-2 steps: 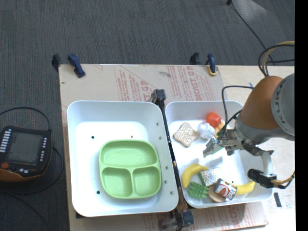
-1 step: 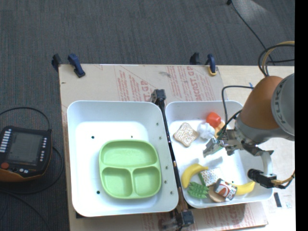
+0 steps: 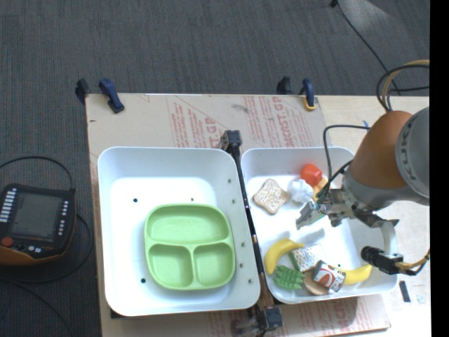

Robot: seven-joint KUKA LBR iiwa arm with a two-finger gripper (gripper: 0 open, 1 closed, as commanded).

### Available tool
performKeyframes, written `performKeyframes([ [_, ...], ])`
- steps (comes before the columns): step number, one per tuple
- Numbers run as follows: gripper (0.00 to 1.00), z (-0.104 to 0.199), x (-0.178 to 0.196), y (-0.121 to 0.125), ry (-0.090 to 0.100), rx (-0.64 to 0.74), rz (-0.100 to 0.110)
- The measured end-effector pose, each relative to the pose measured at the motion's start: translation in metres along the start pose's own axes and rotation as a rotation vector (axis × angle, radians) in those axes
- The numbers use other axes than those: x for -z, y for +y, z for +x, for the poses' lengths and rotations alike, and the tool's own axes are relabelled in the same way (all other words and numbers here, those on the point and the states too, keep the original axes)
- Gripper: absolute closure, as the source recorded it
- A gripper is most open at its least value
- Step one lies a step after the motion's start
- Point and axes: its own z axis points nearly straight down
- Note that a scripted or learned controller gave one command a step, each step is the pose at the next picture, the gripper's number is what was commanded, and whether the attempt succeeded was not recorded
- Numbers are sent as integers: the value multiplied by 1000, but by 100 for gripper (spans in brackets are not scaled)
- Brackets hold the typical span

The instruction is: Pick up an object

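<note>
Gripper [image 3: 309, 215] positioned over centre of right bin [image 3: 261, 161], reaching in from 3 o'clock beneath grey arm with orange band [image 3: 382, 149]. Fingers spread apart, nothing seen between them. At 10 o'clock of gripper, just beside it, crumpled white object [image 3: 300, 189]; beyond that at 12 o'clock, red-orange item [image 3: 311, 173]. At 10 o'clock, near, toast-like slice [image 3: 269, 196] lying flat. At 7 o'clock, yellow banana [image 3: 279, 253] curved along bin floor, with small white patterned piece [image 3: 304, 258] beside it and green leafy item [image 3: 287, 278] below. At 5 o'clock, red-and-white packet [image 3: 326, 277] touching second yellow piece [image 3: 356, 274] near bin's lower rim. Well apart at 9 o'clock, left bin [image 3: 112, 188] bearing green divided plate [image 3: 189, 246]. Black handheld controller [image 3: 34, 223] on floor further toward 9 o'clock.
</note>
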Motion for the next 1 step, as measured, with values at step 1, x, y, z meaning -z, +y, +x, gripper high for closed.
performKeyframes([
  [1, 0, 0, 0, 0, 0, 0, 0],
])
